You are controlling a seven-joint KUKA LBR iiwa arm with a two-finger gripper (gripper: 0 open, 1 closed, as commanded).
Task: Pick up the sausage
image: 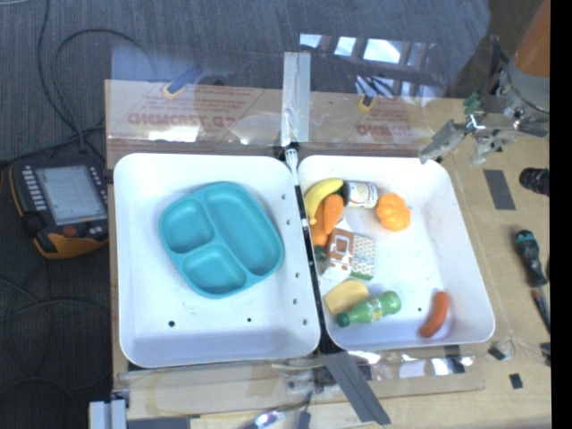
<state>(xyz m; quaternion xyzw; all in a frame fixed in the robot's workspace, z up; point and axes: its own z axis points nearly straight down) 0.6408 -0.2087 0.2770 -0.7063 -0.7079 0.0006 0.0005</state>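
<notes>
Open and empty, the gripper (458, 141) hovers above the right bin's (465, 239) far corner; the sausage (434, 314) lies at the near right, best straddled crosswise.

Bright, even overhead light, glare on the clear panels (375, 56), image slightly soft.

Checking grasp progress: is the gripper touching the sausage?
Apart. The camera view shows the gripper above the bin's far right corner, the sausage near its front edge.

Glossy plastic sausage (434, 315) in smooth white plastic bin (465, 239).
</notes>
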